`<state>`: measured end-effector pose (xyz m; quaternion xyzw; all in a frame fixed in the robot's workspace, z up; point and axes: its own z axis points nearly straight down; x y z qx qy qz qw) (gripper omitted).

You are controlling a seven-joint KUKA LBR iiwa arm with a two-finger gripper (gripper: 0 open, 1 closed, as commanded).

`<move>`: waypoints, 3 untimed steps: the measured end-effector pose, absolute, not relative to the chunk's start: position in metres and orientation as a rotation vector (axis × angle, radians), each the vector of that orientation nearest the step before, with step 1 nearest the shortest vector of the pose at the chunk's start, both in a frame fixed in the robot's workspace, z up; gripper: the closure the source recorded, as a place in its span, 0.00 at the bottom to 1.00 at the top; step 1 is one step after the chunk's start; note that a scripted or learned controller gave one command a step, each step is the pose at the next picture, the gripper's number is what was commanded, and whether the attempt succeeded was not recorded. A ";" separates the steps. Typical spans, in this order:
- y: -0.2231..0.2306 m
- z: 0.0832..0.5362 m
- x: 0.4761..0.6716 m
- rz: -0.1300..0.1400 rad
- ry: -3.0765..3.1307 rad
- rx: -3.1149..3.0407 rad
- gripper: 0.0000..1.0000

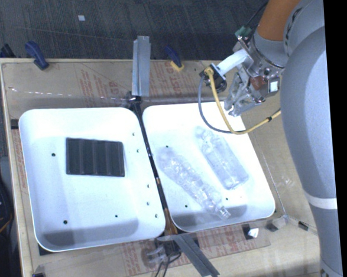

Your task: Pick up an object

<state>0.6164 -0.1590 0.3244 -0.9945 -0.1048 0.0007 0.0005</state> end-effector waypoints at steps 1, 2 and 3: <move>-0.145 0.372 0.630 0.000 -0.348 -3.121 1.00; -0.117 0.267 0.600 0.011 -0.327 -3.121 1.00; -0.173 0.090 0.592 0.011 -0.323 -3.122 1.00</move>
